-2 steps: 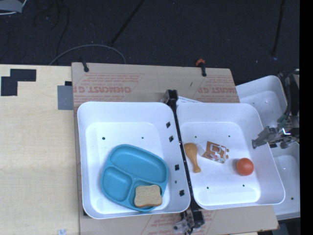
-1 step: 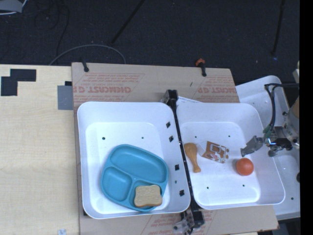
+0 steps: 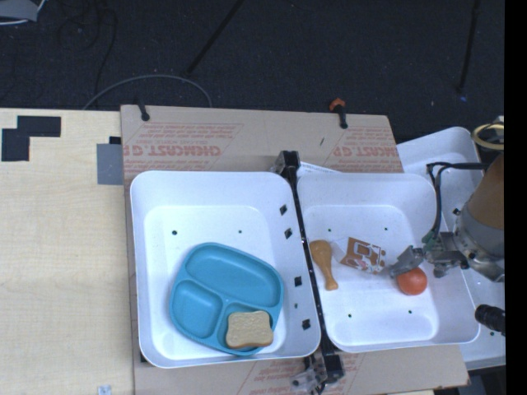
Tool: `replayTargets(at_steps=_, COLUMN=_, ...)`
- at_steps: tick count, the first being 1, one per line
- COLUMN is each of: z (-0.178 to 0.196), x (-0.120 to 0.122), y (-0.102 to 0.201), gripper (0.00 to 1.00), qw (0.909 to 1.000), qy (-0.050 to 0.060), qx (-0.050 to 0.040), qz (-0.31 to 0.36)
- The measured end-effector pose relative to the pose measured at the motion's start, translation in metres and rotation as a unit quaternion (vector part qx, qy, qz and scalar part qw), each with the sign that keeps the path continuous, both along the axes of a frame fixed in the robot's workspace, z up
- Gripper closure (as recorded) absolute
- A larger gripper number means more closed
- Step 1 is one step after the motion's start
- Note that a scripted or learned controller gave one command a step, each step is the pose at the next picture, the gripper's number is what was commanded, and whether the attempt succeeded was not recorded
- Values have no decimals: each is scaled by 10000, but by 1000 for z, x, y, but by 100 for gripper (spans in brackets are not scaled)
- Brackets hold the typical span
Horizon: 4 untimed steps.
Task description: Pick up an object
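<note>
Item: claw [image 3: 409, 261], grey, reaching into the right bin [image 3: 375, 340] from its right edge. State: jaws cannot be told apart at this slant, so whether it is released or clenched cannot be told; nothing is seen between them.

Item: red ball [image 3: 412, 282], likely the task's thing. Lies on the right bin's floor toward its right wall, just beside the claw tip and slightly nearer the front edge. Round; no long axis and no facing to record.

Item: drumstick-shaped toy [image 3: 324, 263], tan. Left part of the right bin, near the divider. Long axis runs back to front, bulb end toward the back.

Item: small patterned packet [image 3: 363, 255], between drumstick and claw, lying flat and tilted.

Item: blue divided plate [image 3: 216, 285] in the left bin [image 3: 152, 220], carrying a slice of bread [image 3: 249, 329] at its front corner.

Risks: the ball would probably roll off toward the front wall if a finger lands on its flank instead of straddling it. The packet corner sits near the claw and could be snagged instead.
</note>
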State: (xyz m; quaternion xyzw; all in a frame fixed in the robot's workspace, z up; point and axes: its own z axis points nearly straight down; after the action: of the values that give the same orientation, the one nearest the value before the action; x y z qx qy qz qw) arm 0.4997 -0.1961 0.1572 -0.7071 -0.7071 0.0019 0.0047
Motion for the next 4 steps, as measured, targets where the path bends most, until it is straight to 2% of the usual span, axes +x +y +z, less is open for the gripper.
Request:
replayTargets(at_steps=1, z=-45, x=-3, y=8, gripper=0, qw=10000, qy=-9, qx=-2, qz=-1)
replayTargets(at_steps=2, z=-33, x=-2, y=5, gripper=100, qw=10000, qy=-25, qx=-10, qz=-29)
replayTargets(at_steps=3, z=30, x=0, y=4, gripper=100, qw=10000, qy=-64, qx=-26, qz=8)
replayTargets(at_steps=4, z=82, x=-9, y=4, gripper=100, qw=10000, qy=-59, qx=-24, qz=10)
